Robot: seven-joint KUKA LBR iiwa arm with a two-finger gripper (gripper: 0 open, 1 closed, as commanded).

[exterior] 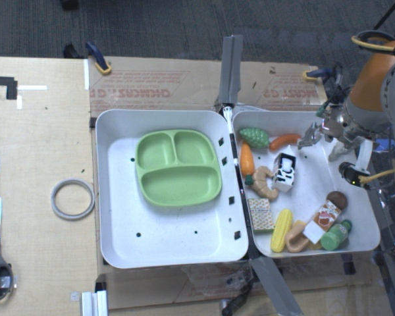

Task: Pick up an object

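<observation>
My gripper [322, 143] hangs over the far right part of the right bin [362, 242], open, with nothing between its fingers. Toys lie in that bin: a green bumpy vegetable [255, 137], a red-orange chili [284, 141], an orange carrot [247, 158], a black-and-white carton [285, 171], a beige figure [264, 183], a cracker [260, 214], a yellow corn cob [281, 229], a brown-capped bottle [330, 211] and a green bottle [336, 236]. The carton sits just left of and below the gripper, apart from it.
The left bin [112, 229] holds a green divided plate [178, 168]. A tape ring [73, 198] and scissors [0, 272] lie on the wooden bench at left. A metal divider bar [230, 78] runs between the bins. Cables hang by the arm at right.
</observation>
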